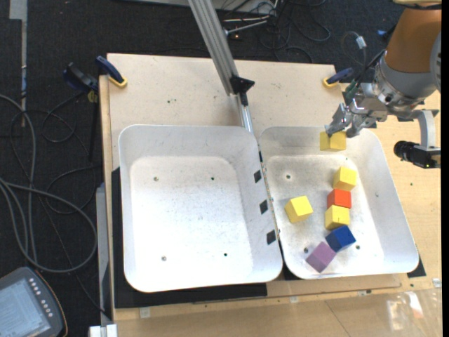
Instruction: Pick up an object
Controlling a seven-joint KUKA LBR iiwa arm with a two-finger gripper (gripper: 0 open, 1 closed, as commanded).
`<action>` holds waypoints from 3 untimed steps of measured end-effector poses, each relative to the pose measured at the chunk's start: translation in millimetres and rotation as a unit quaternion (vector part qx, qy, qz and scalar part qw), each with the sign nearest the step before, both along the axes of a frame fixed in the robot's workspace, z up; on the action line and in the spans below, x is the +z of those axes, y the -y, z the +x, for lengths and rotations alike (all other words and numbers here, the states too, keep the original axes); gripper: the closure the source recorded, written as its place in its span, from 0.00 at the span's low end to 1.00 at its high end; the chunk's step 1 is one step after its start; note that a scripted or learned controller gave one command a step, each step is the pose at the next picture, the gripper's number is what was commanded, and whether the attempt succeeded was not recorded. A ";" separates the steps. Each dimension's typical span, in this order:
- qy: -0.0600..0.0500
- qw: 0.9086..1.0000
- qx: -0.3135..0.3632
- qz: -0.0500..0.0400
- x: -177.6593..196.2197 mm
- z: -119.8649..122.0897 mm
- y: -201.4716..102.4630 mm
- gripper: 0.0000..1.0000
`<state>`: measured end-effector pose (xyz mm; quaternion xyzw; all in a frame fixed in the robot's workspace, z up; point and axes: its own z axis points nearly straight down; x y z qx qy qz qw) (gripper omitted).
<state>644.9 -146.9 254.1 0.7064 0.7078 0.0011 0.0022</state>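
I hung over the far right corner of the right bin (393, 188), my gripper (342, 126) lowered close to its back rim. Directly beneath my fingertips sat a yellow block (334, 142), and my fingers seemed drawn in on either side of its top, so I appeared to have hold of it, though the slant of the view left the contact itself hard to judge. The rest of the blocks lay nearer the front of the same bin: another yellow cube (345, 177) by the right wall, an orange cube (339, 198) just below it, a third yellow one (337, 217) touching the orange, then a blue cube (341, 238) and a purple cube (321, 256) close together at the front. A lone yellow cube (299, 208) sat apart toward the bin's middle. The left bin (133, 188) lay beside it on the bench (182, 90).
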 end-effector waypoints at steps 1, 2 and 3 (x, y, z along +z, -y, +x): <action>-0.003 1.000 0.003 0.002 -11.4 -1.5 -55.7 1.00; -0.002 1.000 0.003 0.001 -3.5 4.8 -110.3 1.00; -0.003 1.000 0.003 0.001 -18.2 12.2 -169.2 1.00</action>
